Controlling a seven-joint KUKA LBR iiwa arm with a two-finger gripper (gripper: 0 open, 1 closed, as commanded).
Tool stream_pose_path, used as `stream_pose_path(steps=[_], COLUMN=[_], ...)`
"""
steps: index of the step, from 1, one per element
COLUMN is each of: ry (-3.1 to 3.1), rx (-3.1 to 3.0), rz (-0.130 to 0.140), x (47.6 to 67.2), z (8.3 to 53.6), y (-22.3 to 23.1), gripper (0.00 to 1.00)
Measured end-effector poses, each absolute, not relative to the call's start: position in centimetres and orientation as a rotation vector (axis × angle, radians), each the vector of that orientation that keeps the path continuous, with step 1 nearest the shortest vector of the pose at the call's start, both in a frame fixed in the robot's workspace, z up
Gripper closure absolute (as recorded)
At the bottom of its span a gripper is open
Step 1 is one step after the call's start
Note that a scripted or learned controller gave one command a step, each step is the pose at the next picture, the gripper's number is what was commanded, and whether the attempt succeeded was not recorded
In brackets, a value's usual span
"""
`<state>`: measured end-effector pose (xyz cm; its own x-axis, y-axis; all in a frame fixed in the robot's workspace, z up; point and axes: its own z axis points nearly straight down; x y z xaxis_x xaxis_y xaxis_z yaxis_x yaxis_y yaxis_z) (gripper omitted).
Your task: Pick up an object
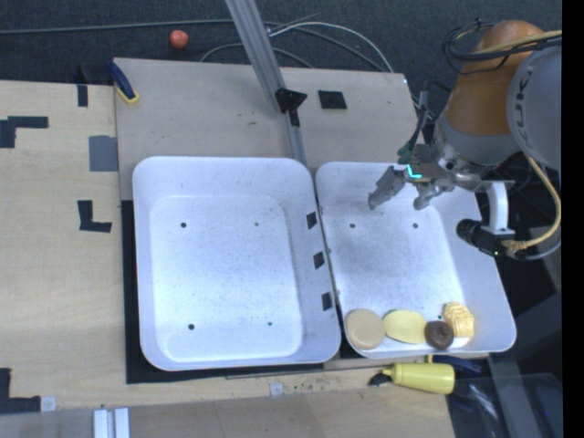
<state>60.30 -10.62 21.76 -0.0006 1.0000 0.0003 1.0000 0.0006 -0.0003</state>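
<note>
The objects [408, 326] huddle along the right bin's [383, 254] near edge, far from the gripper [401, 192], whose spread fingers grip nothing, so a descent there risks closing on bare floor or wedging against the wall.

Pale wooden bench [210, 117], two white bins [151, 245] side by side, yellow tool [422, 377] at front edge

Robotics lab: taped plywood bench [55, 245], two white bins [146, 181], loose cables [310, 35].
</note>
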Motion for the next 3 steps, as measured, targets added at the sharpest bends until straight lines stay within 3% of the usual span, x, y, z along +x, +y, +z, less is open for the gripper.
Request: stream_pose_path(steps=[1, 3], ry=[-2.222, -2.220], rx=[-2.220, -2.218], rz=[0.000, 0.005], x=[60.3, 61.3], z=[21.8, 10.4], y=[-10.6, -10.7], gripper=[0.00, 0.00])
